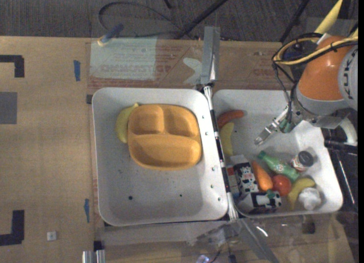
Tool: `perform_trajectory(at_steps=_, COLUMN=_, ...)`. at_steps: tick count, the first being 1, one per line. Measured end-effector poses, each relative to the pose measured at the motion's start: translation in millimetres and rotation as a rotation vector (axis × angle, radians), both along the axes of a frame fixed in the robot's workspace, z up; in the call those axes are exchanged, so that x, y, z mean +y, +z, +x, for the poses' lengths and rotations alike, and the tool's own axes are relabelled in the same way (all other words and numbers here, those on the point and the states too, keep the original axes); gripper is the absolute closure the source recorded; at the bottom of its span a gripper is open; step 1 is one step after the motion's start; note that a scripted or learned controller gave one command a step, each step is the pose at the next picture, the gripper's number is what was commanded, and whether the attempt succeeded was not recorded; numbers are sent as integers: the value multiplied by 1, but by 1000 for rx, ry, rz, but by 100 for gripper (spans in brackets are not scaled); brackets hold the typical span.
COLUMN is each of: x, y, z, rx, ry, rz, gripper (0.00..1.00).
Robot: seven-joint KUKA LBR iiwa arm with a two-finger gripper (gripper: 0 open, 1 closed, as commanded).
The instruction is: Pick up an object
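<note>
Arm (327, 80) slanting in from the right, open empty pincer (267, 135) above the right bin (250, 100).

Toy foods (270, 178) heaped in right bin's (318, 142) corner

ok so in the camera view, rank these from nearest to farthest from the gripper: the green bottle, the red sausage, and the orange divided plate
Measured from the gripper, hanging over the right bin:
1. Green bottle, just below it in the view, in the right bin.
2. Red sausage, to its left, near the right bin's top-left corner; slightly farther than the bottle.
3. Orange divided plate, far left, in the left bin.
</note>
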State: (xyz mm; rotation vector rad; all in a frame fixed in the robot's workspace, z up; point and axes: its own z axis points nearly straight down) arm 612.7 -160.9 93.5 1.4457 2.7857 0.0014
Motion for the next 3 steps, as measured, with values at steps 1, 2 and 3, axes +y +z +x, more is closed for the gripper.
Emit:
perform_trajectory(at_steps=1, x=31, y=54, z=56, rx=-7, ry=195, rz=-2, gripper=0)
perform_trajectory(at_steps=2, x=-5, y=-7, z=10, rx=-2, ry=261, rz=-1, gripper=0)
perform_trajectory(at_steps=3, x=8, y=-7, z=-86, rx=-1, ry=322, rz=-1, gripper=0)
